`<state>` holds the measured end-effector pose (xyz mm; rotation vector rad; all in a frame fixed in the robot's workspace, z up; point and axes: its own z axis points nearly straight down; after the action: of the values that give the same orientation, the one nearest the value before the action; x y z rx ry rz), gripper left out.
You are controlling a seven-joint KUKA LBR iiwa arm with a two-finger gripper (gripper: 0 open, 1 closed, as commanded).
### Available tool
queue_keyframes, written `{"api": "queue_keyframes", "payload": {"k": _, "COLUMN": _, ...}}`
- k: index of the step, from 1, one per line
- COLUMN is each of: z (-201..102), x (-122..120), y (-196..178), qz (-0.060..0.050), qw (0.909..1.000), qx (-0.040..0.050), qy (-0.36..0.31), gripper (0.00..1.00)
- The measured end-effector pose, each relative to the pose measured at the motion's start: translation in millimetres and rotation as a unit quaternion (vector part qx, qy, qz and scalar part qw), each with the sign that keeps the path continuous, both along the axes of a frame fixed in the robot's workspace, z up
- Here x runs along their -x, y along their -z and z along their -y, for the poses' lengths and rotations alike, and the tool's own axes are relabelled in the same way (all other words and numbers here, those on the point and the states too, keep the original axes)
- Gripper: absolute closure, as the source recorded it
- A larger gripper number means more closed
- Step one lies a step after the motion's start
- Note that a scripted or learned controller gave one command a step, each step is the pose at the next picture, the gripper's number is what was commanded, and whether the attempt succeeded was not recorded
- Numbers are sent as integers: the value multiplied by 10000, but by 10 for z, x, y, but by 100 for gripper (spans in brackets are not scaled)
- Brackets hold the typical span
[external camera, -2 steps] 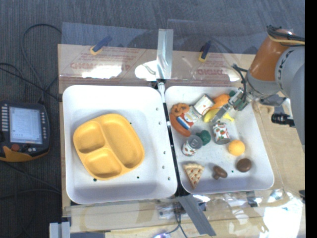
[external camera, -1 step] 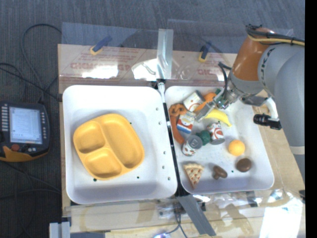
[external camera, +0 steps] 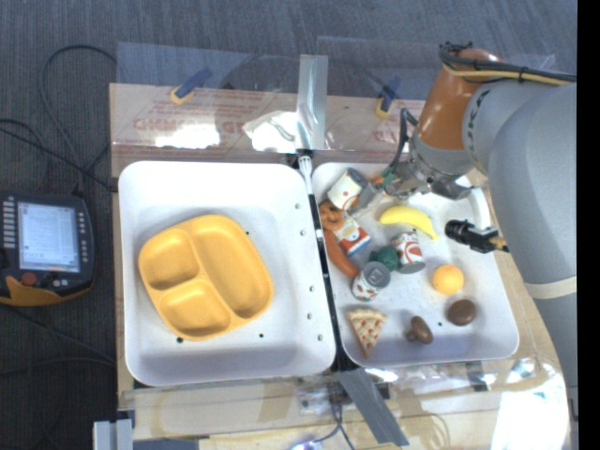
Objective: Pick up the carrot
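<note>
Currently the gripper [external camera: 398, 178] is hanging low over the far part of the right bin [external camera: 487, 331], just beside the banana [external camera: 410, 218]; whether it is parted or closed cannot be made out. Meanwhile the carrot [external camera: 335, 240] is lying along that bin's left wall, beside a small carton [external camera: 353, 240], apart from the gripper

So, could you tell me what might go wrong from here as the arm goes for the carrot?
1. The carrot lies along the right bin's left wall, leaving little room for a finger on that side.
2. A small carton and a can crowd it, so the gripper may nudge or catch those instead.
3. The gripper sits near the bin's top, by the banana, and could brush it on the way over.
</note>
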<state>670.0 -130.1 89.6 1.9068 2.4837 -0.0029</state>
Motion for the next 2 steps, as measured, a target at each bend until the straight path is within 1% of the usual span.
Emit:
{"api": "queue_keyframes", "payload": {"k": 1, "z": 10, "x": 16, "y": -93, "qz": -32, "qw": 10000, "qx": 18, "qy": -3, "gripper": 100}}
{"api": "queue_keyframes", "payload": {"k": 2, "z": 14, "x": 18, "y": -182, "qz": -36, "qw": 10000, "qx": 37, "qy": -10, "gripper": 100}}
